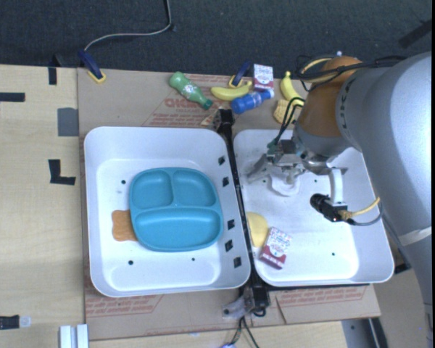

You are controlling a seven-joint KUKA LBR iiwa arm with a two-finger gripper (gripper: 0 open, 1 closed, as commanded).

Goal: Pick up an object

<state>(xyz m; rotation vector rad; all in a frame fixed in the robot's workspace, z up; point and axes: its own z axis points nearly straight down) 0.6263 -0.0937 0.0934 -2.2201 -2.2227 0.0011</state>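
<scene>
Two shallow white bins side by side on a cardboard-covered bench.

Left bin: blue divided plate lying flat at centre; orange flat piece tucked partly under the plate's left edge.

Right bin: yellow rounded item against the left wall, near side; small red-and-white packet just beside it, touching or nearly so. White round object in the far half, directly below the gripper.

Gripper: lowered into the far half of the right bin, fingers spread, dark prongs angled out to left and right above the white round object; nothing seen between them.

Arm: grey, orange band above the wrist, entering from the right.

Beyond the bins, far side on cardboard: green bottle, banana, blue item, small red-and-white box, second banana, another yellow piece.
</scene>
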